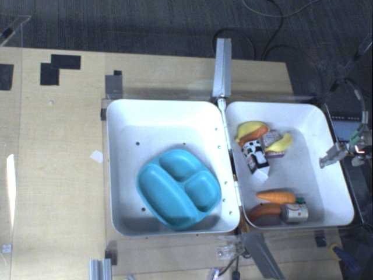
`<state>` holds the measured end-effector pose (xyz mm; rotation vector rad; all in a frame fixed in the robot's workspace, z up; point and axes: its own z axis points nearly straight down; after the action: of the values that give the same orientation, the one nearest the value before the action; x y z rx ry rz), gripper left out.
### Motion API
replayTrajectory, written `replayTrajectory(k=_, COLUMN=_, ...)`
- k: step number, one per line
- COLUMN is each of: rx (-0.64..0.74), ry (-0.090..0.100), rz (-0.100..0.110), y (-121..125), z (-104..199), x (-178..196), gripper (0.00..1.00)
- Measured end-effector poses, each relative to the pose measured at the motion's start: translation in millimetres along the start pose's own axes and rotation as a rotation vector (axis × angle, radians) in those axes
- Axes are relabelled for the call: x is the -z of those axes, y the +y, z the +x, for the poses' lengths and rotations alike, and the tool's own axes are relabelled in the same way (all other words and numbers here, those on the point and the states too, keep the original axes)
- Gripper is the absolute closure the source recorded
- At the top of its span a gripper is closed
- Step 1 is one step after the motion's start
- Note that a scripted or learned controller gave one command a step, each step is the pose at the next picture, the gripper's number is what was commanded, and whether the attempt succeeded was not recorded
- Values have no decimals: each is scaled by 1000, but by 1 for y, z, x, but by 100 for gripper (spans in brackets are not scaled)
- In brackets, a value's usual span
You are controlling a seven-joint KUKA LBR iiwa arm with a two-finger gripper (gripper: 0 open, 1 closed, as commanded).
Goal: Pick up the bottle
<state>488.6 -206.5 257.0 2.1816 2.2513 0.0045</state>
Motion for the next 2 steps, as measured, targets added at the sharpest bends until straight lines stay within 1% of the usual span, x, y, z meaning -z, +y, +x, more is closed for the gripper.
replayTrajectory(k=1, rx=30, ry=0, rz=2, y=30, z=0, x=-21, gripper=0)
replayTrajectory(k=2, rx=20, ry=1, rz=2, y=-1, z=1, x=-28, gripper=0)
